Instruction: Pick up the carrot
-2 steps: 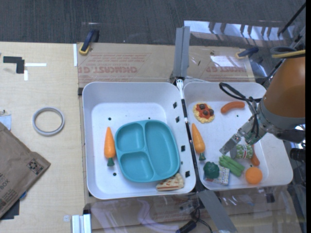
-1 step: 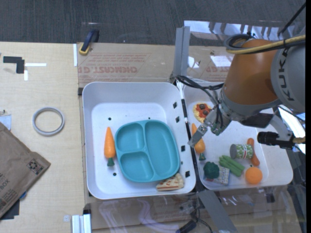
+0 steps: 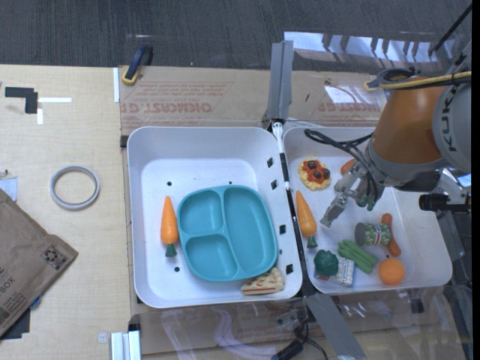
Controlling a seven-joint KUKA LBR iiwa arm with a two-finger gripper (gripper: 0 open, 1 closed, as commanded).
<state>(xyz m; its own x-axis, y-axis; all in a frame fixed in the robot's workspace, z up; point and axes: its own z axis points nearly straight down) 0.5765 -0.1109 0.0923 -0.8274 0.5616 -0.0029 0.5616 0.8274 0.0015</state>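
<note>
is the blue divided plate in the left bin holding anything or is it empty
Empty. All three compartments of the blue plate show bare blue. The carrot lies on the bin floor beside it, and the pizza slice sits at its lower edge, not in a compartment.

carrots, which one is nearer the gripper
The carrot in the right bin, lying along its left wall, beside the gripper. The other carrot lies in the left bin, beyond the teal plate.

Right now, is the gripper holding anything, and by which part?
Nothing is held. The gripper hangs open over the right bin, apart from the carrot beside it.
</note>
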